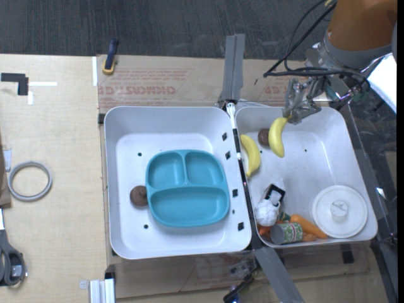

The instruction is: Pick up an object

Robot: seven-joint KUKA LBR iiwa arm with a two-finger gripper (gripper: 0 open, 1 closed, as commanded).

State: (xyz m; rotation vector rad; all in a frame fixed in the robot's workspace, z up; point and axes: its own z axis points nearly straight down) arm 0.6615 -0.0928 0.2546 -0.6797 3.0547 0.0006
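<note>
A: Scissors lie at the bottom left corner of the bench, with a grey ring above them. Where is the target?

B: Banana hangs in the right bin, near its back wall. Its top end sits between the fingers of the gripper, which are closed on it. It hangs nearly upright and looks lifted off the floor.

A: Neighbours?

B: Second banana lies just left of it, against the bin's left wall. A brown ball sits between the two tops. A white lid, a carrot and a can are at the front of the bin.

A: Left bin?

B: It holds a blue tray, with a brown ball touching the tray's left edge.
</note>
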